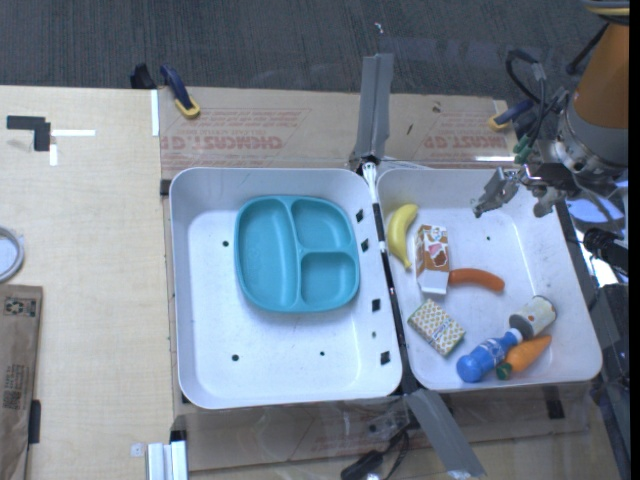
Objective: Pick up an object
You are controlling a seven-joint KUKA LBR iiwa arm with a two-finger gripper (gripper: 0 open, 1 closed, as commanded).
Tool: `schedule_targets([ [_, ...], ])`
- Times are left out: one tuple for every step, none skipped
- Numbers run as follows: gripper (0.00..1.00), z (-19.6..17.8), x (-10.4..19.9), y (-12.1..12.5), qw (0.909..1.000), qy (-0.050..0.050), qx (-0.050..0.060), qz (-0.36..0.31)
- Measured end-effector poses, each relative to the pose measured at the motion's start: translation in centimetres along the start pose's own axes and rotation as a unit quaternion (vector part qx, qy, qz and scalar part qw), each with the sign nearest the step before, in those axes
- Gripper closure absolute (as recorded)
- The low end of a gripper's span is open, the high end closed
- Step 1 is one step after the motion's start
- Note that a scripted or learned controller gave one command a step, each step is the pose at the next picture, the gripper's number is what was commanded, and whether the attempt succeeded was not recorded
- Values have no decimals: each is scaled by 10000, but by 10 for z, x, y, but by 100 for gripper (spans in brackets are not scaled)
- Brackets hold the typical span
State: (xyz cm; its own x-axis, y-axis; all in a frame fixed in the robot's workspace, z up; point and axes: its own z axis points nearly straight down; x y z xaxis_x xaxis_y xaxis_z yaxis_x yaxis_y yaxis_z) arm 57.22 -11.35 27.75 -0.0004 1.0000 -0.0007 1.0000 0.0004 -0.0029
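Note:
My gripper (518,195) hangs open over the far right part of the right bin (560,268), with nothing between its fingers. Below and left of it lie a yellow banana (401,232), a small red and white carton (433,257) and an orange sausage-shaped piece (477,280). Nearer the front lie a patterned cracker box (436,326), a blue bottle (485,359), an orange carrot (526,354) and a small cream cylinder with a dark end (533,316).
The left bin (200,298) holds a teal divided plate (298,253). A grey divider bar (375,108) rises behind the bins' shared wall. Clamps (180,93) sit on the cardboard backing, and cables trail at the far right by the arm.

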Motion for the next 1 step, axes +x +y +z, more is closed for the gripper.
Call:
schedule_targets([
  [0,-9,-15,-4,9984,-2,-6,565],
])
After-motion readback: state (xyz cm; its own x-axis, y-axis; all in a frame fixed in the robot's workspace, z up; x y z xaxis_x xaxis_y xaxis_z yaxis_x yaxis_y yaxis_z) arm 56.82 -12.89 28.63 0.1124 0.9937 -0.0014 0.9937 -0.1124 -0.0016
